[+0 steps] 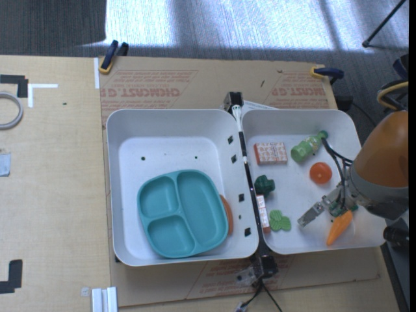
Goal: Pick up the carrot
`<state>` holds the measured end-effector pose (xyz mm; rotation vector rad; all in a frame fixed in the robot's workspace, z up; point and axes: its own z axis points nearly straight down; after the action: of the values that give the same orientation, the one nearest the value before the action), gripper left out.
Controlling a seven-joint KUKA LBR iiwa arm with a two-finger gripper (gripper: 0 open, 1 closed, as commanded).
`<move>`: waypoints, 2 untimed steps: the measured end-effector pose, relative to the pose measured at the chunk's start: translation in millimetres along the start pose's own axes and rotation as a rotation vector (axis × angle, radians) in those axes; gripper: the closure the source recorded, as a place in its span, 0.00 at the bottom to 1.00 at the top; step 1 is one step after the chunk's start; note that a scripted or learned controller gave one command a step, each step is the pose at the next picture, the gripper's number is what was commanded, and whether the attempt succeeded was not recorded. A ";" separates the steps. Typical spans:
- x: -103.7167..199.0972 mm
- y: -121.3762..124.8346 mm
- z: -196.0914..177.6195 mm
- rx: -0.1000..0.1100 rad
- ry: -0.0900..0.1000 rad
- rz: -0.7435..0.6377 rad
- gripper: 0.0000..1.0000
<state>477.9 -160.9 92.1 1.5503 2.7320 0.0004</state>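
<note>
Camera view: two white bins stand side by side on the bench. The left bin holds a teal divided plate toward its near side, with an orange object tucked between the plate and the bin's right wall. The right bin carries the loose items: a pink block and a green bottle near the far edge, an orange ball mid-bin, a dark green piece and a light green piece by the left wall. The carrot lies tilted near the bin's near right corner. The gripper, at the end of the grey arm with its orange band, sits low just beside the carrot's upper end, apparently stationed there for the pick. One finger projects toward the bin's middle; whether the jaws are apart or closed cannot be told, and the carrot is not visibly between them.
</note>
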 end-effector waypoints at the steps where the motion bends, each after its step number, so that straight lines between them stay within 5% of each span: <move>1: -1.0 1.0 -9.8 -0.002 -0.002 -0.001 1.00; 2: -21.1 -12.2 -0.2 0.000 -0.001 -0.202 1.00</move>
<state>478.2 -185.3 92.3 1.2666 2.8730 0.0000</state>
